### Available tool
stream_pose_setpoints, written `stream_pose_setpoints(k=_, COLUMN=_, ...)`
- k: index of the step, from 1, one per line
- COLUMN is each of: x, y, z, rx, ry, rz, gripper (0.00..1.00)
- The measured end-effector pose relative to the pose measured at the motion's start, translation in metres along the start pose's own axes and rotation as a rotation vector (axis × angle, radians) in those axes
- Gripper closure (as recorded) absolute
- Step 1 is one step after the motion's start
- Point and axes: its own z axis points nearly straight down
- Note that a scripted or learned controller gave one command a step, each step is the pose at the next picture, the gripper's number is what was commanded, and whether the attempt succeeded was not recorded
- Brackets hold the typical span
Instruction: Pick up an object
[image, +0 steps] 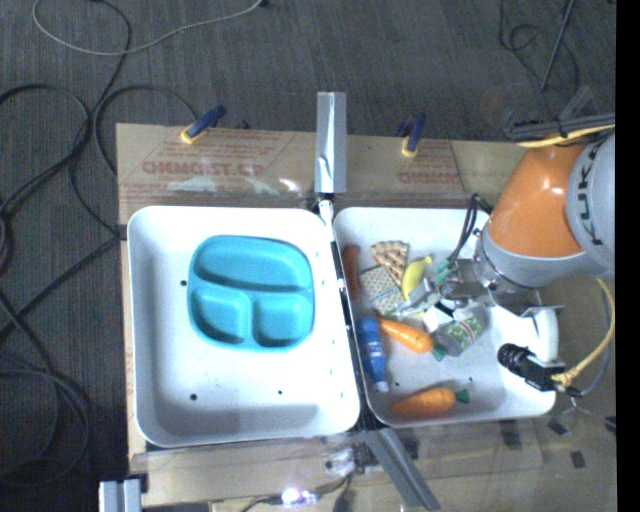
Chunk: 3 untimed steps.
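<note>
The right white bin holds several small items. Among them are an orange carrot in the middle, a second carrot near the front wall and a blue bottle lying beside the left wall. There are also a waffle, a checkered packet, a brown sausage, a yellow piece and a grey can with a green label. My gripper hangs low over the bin's middle, just right of the yellow piece and above the can. Nothing is visibly held in it.
The left white bin holds a blue compartment tray. The arm's orange band covers the right bin's far right corner. A black fitting with a yellow cable sits over its right side. A metal post stands behind the bins.
</note>
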Motion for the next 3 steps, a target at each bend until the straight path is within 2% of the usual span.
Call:
stream_pose_setpoints(k=1, x=-0.028, y=0.041, z=0.066, rx=-0.051, ry=-0.014, rz=0.023, gripper=0.0)
stream_pose_setpoints(k=2, x=-0.062, y=0.069, z=0.074, rx=-0.056, ry=-0.01, rz=-0.014, gripper=0.0)
stream_pose_setpoints(k=3, x=-0.059, y=0.058, z=0.073, rx=-0.074, ry=-0.029, rz=-0.104, gripper=0.0)
